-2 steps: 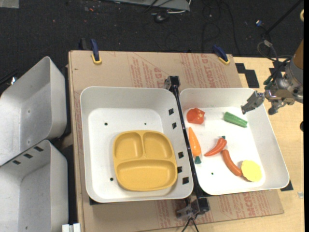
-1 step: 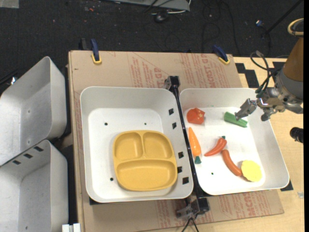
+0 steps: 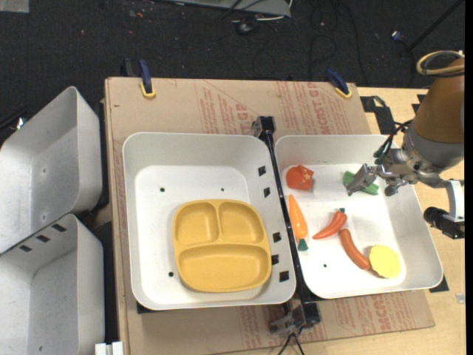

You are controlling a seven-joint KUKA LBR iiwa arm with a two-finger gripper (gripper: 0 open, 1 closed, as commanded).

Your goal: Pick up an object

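Reaching from the right, the tool (image 3: 367, 180) sits over a green object (image 3: 358, 181); finger state unclear, grasp unconfirmed.

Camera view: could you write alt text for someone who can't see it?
A robot gripper hovers at a green toy in the right bin, which also holds a carrot, chili and tomato. The left bin holds a yellow divided plate.

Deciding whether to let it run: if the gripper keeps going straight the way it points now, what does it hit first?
The gripper points toward the view's left, low over the right bin. First in line looks like the green object right at its tip; further along lies the red tomato-like piece. Its height above the green object is unclear.
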